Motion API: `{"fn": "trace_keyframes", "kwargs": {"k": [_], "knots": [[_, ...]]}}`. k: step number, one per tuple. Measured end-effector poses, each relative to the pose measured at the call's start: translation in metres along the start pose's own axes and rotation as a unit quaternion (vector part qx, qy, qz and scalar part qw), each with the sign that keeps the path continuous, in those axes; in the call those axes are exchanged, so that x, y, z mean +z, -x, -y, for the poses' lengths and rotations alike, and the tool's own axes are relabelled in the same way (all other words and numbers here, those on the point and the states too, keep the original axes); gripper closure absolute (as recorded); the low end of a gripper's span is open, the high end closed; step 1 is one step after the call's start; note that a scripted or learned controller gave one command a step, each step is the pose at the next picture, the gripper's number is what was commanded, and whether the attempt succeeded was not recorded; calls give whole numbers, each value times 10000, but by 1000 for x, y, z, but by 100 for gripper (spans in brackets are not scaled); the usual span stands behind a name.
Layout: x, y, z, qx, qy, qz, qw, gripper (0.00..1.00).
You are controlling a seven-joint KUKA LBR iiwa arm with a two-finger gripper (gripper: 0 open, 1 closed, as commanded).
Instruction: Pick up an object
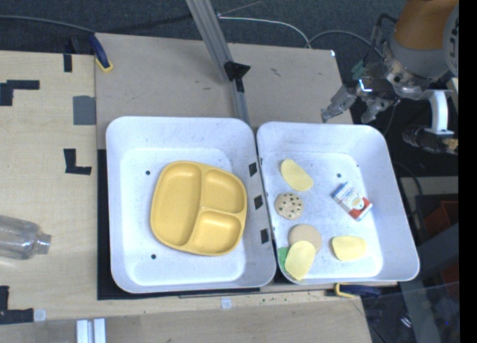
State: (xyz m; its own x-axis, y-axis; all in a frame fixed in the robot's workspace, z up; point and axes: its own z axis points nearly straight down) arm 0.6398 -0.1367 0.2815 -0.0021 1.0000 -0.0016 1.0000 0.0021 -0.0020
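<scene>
Camera view. Two white bins side by side: left bin [127, 136] holds a yellow divided plate [198, 207], three compartments, sitting near its middle. Right bin [387, 156] holds six small items: yellow oval piece [297, 174] at far left, long axis running far-left to near-right; chocolate-chip cookie [288, 204] just near of it; tan disc [305, 235], partly overlapped by a yellow piece [299, 260] at the near edge; yellow wedge [348, 247] to the right; small red-and-white carton [352, 202], tilted, print too small to read. Gripper [344, 103] hangs beyond the right bin's far rim, over the bench; open or closed: cannot tell. Clear bottle [22, 238] lies at the far left.
</scene>
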Motion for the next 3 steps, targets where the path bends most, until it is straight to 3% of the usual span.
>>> {"fn": "trace_keyframes", "kwargs": {"k": [1,2,3], "knots": [[54,30,85,35,-43,-8,10000,0],[94,21,147,18,-40,-19,10000,0],[122,21,132,6,-15,-10,10000,0]]}}
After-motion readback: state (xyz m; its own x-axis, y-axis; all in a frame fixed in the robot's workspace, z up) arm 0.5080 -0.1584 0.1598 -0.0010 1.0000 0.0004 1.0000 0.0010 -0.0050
